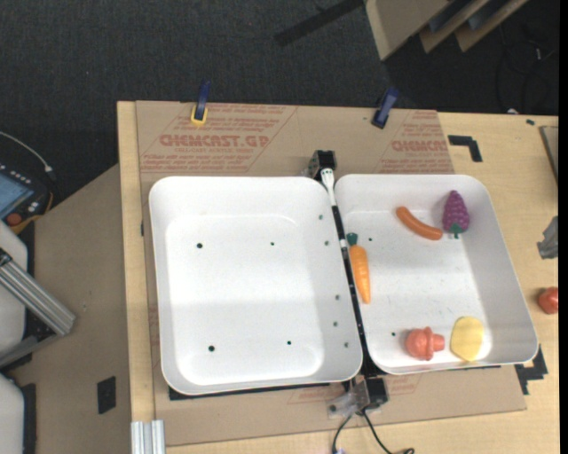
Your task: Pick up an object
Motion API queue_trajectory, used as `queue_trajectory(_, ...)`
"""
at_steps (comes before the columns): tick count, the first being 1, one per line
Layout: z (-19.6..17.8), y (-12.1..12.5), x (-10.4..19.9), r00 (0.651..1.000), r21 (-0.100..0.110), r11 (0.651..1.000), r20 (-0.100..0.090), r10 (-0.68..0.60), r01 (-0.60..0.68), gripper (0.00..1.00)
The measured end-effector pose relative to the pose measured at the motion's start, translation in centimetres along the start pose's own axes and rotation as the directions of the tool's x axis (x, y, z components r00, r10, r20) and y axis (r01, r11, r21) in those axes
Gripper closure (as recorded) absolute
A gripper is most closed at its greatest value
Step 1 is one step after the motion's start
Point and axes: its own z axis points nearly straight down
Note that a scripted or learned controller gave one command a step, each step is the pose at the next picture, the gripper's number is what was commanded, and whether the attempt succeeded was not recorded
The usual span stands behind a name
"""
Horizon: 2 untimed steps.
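At the 3 o'clock edge a grey tip of the arm (548, 238) hangs just outside the right bin (497, 266); its opening and hold cannot be told. Inside lie a carrot (358, 273) at 9 o'clock, a sausage (418, 223) and grapes (454, 213) at 1, and a red toy (424, 343) and lemon (468, 338) at 5. Both bins sit on clamped cardboard (266, 133) over dark floor.

Dark grey carpeted floor (133, 44) surrounding a light wooden bench (89, 293) topped with printed brown cardboard sheet (266, 133) held by two blue clamps (201, 106), aluminium extrusion rail (31, 288) at left, cardboard boxes (444, 22) at top right, even overhead light.
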Motion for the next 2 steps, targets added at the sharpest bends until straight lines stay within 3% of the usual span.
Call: queue_trajectory(2,1.14,0.56,-0.01,1.000,0.002,1.000,0.000,0.000,0.000,1.00)
